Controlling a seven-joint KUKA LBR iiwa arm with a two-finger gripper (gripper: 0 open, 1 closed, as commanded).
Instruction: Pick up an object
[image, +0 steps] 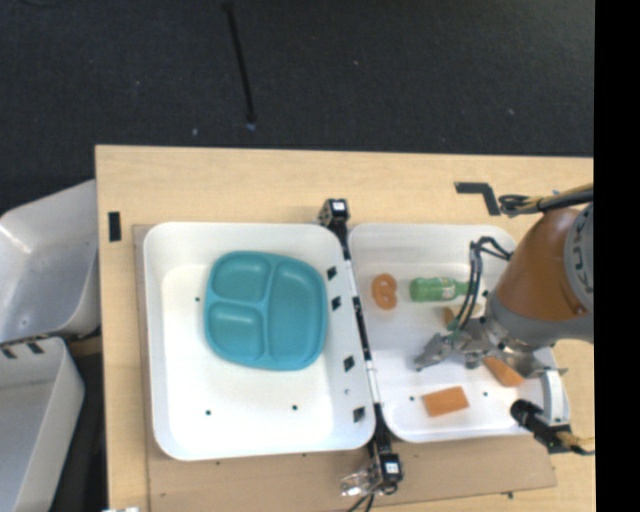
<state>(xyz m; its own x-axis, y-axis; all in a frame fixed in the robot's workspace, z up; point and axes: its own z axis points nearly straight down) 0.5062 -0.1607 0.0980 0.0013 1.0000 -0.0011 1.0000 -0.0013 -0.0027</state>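
The right bin (400, 240) holds several small items. A round orange piece (384, 290) lies near its left wall, with a green bottle-like object (432, 290) on its side just to the right. An orange block (445, 402) rests near the front rim. Another orange piece (503, 372) peeks out beside the arm, and a small orange bit (452, 317) sits just above the gripper. My gripper (440, 352) hangs low over the middle of this bin, between the green object and the orange block. Nothing shows in its grasp.
A teal divided plate (267, 309) lies in the left bin (180, 420). A divider with black clips (352, 330) separates the two bins. The arm's orange band (540, 265) covers the right bin's right side. Cables (480, 255) loop beside the wrist.
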